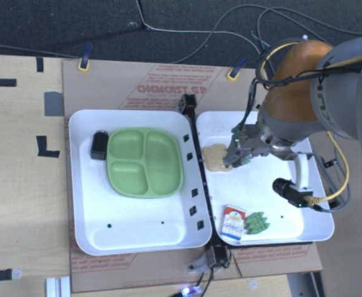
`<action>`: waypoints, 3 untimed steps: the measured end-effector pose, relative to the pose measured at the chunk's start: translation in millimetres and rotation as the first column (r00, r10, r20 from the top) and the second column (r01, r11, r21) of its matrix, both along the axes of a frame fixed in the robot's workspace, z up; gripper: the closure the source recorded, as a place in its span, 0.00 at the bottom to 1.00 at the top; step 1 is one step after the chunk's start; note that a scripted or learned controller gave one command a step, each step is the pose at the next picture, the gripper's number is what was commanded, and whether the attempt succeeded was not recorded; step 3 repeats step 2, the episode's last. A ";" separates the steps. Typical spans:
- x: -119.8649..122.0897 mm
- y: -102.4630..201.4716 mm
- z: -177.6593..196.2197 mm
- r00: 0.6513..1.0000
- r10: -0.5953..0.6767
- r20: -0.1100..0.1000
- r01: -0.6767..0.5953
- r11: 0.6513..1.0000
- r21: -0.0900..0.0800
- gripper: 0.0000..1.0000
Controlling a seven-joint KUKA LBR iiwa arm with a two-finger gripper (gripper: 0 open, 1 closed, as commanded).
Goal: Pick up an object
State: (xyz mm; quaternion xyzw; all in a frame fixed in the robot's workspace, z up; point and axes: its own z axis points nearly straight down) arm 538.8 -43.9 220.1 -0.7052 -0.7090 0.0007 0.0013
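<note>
The tan spongy lump point(216, 157) lies beside the centre divider point(196, 159). It likely handles light and soft; grasp across its width. The gripper point(237, 155) touches its right edge; finger state cannot be determined.

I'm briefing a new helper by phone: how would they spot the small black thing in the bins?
Find the left white bin. A green divided plate lies in it, and the small black block sits against the plate's left edge. It is the bin's one dark, boxy item.

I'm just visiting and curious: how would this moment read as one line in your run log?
arm: over right bin | claw: low beside tan object | lifted: nothing seen | left bin: green plate, black block
</note>
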 end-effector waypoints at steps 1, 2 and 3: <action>0.1 55.3 -10.2 1.000 0.000 0.000 0.000 1.000 0.000 1.00; -9.9 113.4 -4.6 1.000 0.003 0.001 -0.003 1.000 0.001 1.00; -9.9 113.4 -4.6 1.000 0.003 0.001 -0.003 1.000 0.001 1.00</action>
